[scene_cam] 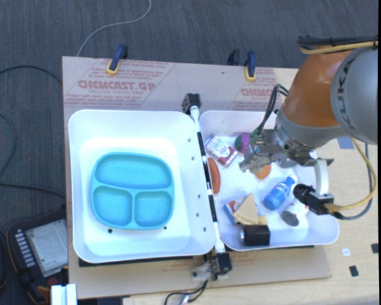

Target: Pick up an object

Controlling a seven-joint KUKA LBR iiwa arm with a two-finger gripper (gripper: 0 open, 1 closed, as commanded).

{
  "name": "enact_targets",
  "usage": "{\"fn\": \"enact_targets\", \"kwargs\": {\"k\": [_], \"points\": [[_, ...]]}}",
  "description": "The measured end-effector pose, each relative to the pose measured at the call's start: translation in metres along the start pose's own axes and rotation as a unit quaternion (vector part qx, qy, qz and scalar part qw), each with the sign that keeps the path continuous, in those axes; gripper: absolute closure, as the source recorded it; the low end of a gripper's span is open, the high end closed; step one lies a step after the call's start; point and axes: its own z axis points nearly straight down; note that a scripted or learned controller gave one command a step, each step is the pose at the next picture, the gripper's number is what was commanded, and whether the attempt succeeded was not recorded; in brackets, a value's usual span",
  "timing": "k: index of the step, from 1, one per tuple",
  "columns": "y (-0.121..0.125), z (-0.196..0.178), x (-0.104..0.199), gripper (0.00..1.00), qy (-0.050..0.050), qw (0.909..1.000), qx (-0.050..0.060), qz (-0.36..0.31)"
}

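The jaws [259, 162] are low in the right bin [327, 234], their state indeterminate, with no object seen between them; an orange piece [263, 171] lies just beneath and the blue bottle [278, 194] beside, so grasp and lift remain outstanding.

light blue tray [133, 189] in white bin [82, 170]; blue bottle [277, 194], orange-red carrot [214, 175], black box [256, 235], tan wedge [246, 209], green-purple toy [242, 142], grey-orange arm [333, 94].
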Motion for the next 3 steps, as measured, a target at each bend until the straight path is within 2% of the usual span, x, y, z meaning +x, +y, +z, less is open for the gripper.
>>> {"fn": "enact_targets", "kwargs": {"k": [1, 2, 3], "points": [[0.0, 0.0, 0.0, 0.0, 0.0, 1.0, 0.001, 0.0], [0.0, 0.109, -0.045, 0.0, 0.001, 1.0, 0.003, 0.001], [-0.02, 0.133, -0.044, 0.0, -0.001, 1.0, -0.006, 0.001]]}}
